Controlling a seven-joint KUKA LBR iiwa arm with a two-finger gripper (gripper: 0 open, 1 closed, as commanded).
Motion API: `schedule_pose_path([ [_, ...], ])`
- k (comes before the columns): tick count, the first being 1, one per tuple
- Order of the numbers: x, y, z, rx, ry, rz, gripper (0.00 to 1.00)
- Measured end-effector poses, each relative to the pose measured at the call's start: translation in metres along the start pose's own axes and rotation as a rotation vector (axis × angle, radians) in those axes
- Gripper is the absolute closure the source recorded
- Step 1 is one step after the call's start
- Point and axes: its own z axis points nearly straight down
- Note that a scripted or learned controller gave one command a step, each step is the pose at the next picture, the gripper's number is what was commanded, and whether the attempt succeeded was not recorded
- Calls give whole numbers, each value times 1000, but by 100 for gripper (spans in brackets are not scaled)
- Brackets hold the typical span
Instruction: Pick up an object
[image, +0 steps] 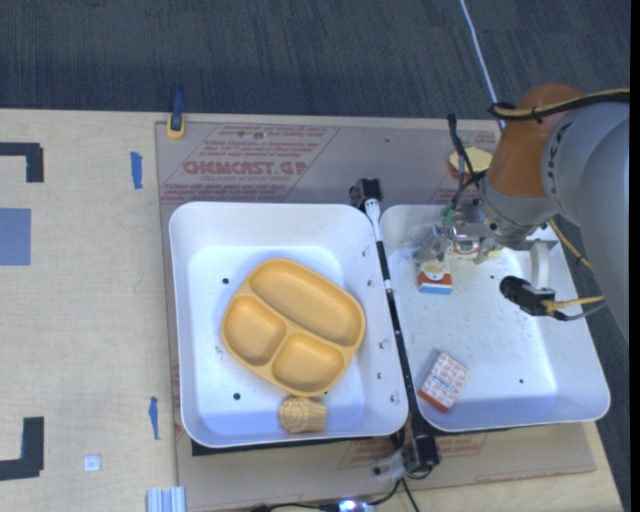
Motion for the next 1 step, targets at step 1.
schedule_pose_path([
  [1, 98, -25, -90, 0, 3, 1, 100],
])
